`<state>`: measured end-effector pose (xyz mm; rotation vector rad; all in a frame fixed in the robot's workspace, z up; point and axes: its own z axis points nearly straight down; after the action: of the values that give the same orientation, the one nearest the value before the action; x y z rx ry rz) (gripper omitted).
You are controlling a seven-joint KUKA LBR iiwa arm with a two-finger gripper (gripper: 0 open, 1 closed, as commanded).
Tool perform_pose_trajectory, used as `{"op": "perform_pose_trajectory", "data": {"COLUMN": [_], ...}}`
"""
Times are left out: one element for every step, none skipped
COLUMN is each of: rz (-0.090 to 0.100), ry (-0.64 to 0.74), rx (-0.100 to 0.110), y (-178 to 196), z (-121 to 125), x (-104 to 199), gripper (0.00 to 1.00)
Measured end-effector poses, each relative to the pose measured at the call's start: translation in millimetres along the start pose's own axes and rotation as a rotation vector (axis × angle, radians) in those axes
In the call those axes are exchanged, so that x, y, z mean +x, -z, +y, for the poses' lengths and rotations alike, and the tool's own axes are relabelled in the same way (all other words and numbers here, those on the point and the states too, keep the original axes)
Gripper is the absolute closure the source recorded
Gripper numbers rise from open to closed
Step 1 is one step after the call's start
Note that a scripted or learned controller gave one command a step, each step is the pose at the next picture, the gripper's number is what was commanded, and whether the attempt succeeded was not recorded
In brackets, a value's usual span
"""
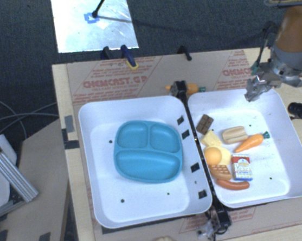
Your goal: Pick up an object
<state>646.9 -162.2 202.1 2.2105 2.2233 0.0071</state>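
the gripper [252, 93] hangs over the far right corner of the right bin [289, 182], at the bin's far rim. whether it is spread or pressed together cannot be told from this view; nothing is seen held in it.

the objects lie grouped in the left half of the right bin, well apart from the gripper. a brown chocolate bar [204, 123] lies farthest, near the divider. a bread roll [234, 134] sits beside a carrot [249, 143]. a yellow cheese wedge [210, 139] touches an orange ball [213, 155]. nearer lie a waffle [219, 170], a small carton [242, 167] and a sausage [233, 184].

the left bin [109, 204] holds a blue divided plate [147, 150], flat at its centre.
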Motion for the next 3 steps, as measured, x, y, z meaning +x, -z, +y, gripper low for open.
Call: {"op": "perform_pose_trajectory", "data": {"rz": [0.000,0.003,0.003], "ry": [0.000,0.004,0.004], "rx": [0.002,0.006,0.006], "y": [25,28,33], "z": [2,-15,-39], "x": [0,54,106], "gripper": [1.00,1.00,1.00]}}
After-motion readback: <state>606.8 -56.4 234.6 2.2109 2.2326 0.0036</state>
